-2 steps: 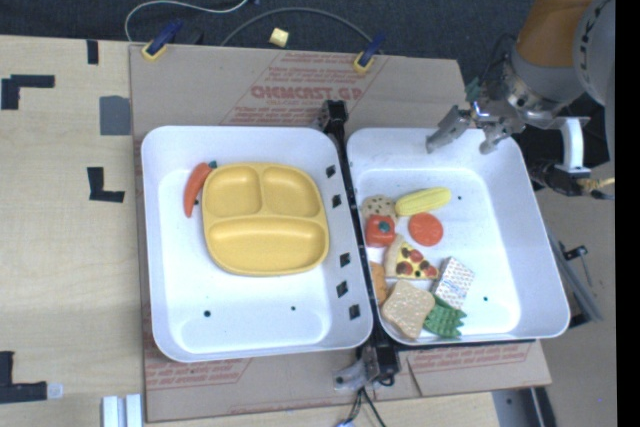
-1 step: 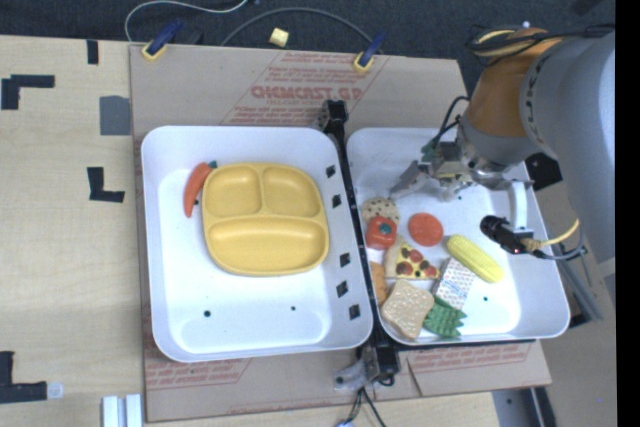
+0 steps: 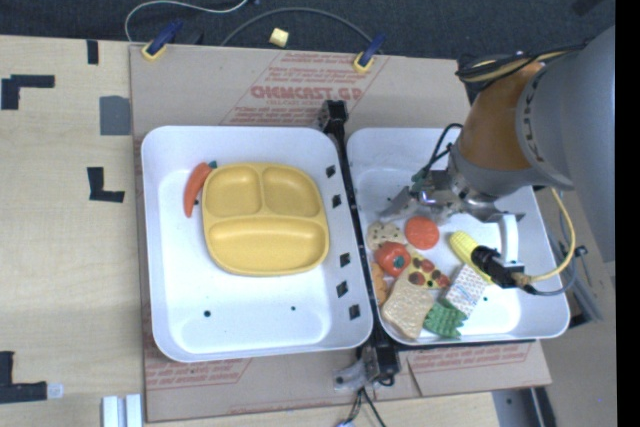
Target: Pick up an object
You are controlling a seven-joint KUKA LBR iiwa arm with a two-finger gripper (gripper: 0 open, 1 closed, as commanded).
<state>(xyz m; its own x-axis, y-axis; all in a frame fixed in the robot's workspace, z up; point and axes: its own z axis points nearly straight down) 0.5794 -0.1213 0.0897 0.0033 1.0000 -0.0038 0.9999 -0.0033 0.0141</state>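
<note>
Overhead view of the bench with two shallow white bins side by side on a brown cardboard sheet [image 3: 300, 95]. The left bin [image 3: 170, 315] holds a yellow divided plate [image 3: 266, 218], set towards its upper half, and a slim orange carrot-shaped piece [image 3: 194, 187] lying just beside the plate's upper left edge. The right bin [image 3: 380, 155] holds a cluster of small items gathered in its lower half: a round orange-red piece [image 3: 422, 233], a pale round biscuit [image 3: 381, 235], a red piece with a green spot [image 3: 392, 260], a tan toast-like slab [image 3: 406, 308], a green block [image 3: 443, 320] and a grey-and-white patterned packet [image 3: 466, 289], most of them touching or overlapping their neighbours. The grey arm with its orange band [image 3: 500, 120] reaches in from the right and covers the upper right part of this bin. The gripper [image 3: 430, 200] sits low over the bin, just above the round orange-red piece (the nearest candidate for picking), which lies on the bin floor. Nothing can be seen held in the gripper, and whether it is released or clenched cannot be told from this angle.
</note>
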